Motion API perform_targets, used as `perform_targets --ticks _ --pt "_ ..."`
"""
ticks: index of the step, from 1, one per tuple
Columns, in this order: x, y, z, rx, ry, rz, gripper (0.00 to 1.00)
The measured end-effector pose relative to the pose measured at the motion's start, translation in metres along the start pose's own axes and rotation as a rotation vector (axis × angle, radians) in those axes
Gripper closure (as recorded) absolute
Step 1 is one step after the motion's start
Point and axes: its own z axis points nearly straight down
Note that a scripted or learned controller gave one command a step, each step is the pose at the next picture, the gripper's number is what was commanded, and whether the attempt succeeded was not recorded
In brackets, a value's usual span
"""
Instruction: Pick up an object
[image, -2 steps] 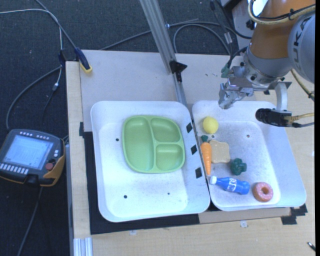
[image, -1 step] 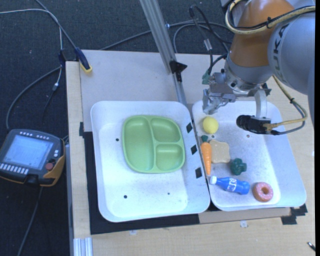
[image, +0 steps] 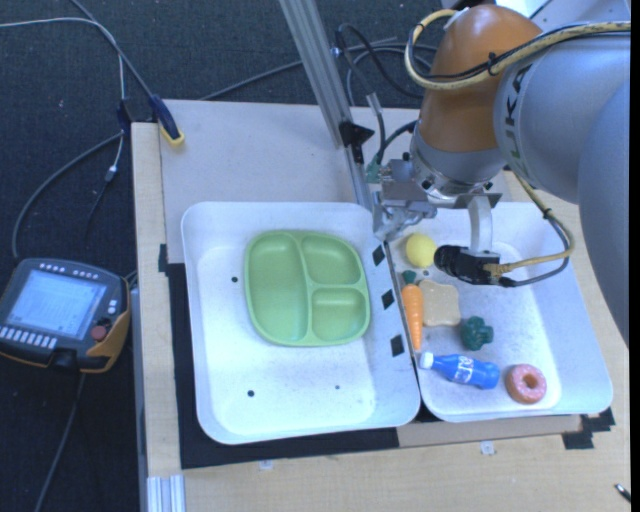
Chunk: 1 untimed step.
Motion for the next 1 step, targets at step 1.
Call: perform_targets --ticks 1 --pt "0.0474 -0.0216 0.0070 0.001 0.000 -0.001 1.00"
